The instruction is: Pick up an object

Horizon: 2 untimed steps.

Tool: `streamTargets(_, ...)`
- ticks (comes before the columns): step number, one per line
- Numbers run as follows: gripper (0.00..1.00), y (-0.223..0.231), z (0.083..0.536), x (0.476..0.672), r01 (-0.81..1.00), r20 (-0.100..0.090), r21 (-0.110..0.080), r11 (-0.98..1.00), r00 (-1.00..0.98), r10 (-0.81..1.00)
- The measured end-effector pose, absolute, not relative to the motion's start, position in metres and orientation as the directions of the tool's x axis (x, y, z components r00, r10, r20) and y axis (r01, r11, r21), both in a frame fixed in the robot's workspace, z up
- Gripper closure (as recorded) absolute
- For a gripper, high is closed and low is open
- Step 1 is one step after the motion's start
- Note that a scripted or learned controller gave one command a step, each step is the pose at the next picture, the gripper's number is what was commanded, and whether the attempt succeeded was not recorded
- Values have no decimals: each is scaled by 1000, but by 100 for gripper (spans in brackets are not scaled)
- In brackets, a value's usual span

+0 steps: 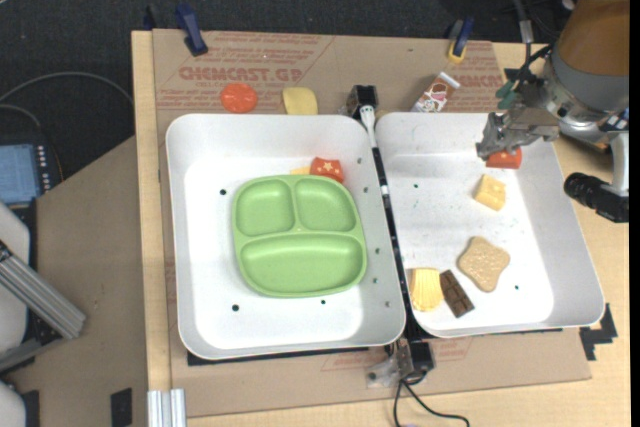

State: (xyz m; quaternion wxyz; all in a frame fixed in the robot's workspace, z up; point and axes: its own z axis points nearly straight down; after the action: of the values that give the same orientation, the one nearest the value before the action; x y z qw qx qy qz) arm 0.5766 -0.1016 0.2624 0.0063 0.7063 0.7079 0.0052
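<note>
Nearest the camera, at the front edge of the right bin [575, 245], a yellow ridged piece [425, 288] and a dark brown bar [456, 294] are seen lying touching each other, with a tan, bumpy, biscuit-shaped piece [484, 263] just beside them. Further back in the same bin, a pale yellow wedge [490, 192] with a holed, cheese-like look is found. At the bin's back right area the end effector [499, 147] is seen lowered over a small red block [505, 157], which is taken to be the thing to be picked. Whether the end effector is spread wide, narrowed, or clamped on the block cannot be told, as the block is partly covered from above.

A miss is judged likely if the descent is off-centre: the small, smooth, hard-looking block could be pushed aside or squirted out on the slick white bin floor. The nearby bin wall could also be struck.

In the left bin [190, 245], a green plastic plate [298, 236] with three compartments and rounded corners is set, and a red star-marked piece [327, 168] is seen touching its back rim. On the desk [160, 215] behind the bins, an orange round piece [239, 97], a pale yellow piece [299, 101] and a small printed packet [435, 95] are laid.
</note>
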Motion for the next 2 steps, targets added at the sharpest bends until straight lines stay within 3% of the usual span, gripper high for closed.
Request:
streamTargets(1, 100, -51, 215, 578, 1000, 3, -6, 4, -4, 1000)
streamTargets(2, 100, 72, 233, 607, 1000, 6, 4, 14, -14, 1000)
